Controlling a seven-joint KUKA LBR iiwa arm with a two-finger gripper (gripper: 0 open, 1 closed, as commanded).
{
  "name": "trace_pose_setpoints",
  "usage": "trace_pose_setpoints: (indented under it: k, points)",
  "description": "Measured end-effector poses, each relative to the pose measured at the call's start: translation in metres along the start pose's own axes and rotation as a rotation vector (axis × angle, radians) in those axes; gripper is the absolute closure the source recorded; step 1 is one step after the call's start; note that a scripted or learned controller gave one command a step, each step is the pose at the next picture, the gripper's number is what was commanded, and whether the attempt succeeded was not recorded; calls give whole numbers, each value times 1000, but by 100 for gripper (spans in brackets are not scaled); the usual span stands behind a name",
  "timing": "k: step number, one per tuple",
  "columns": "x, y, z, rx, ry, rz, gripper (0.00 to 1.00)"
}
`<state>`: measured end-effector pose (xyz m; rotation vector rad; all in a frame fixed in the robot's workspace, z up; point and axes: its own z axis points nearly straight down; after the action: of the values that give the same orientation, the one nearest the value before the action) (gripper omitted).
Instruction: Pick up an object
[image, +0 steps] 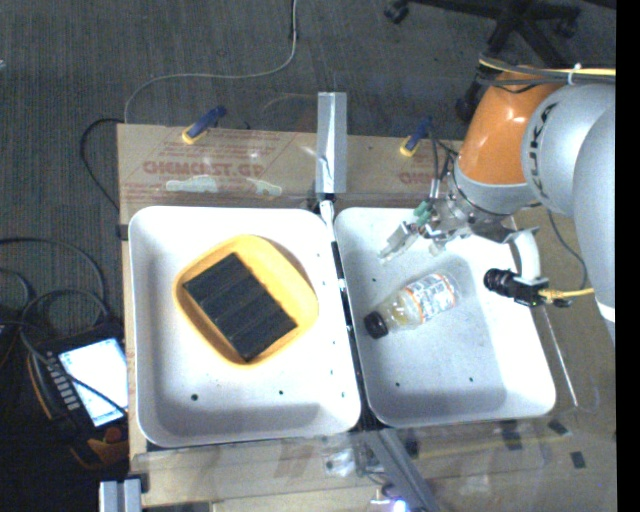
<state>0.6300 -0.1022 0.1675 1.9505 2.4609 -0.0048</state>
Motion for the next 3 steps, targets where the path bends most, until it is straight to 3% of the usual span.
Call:
trace_pose_setpoints:
  k: [1,2,3]
  points:
    - [-20,18,-45,-1,2,55,0]
    - [-44,-10,-90,-1,2,35,0]
    - [-28,0,13,0,4,-154,0]
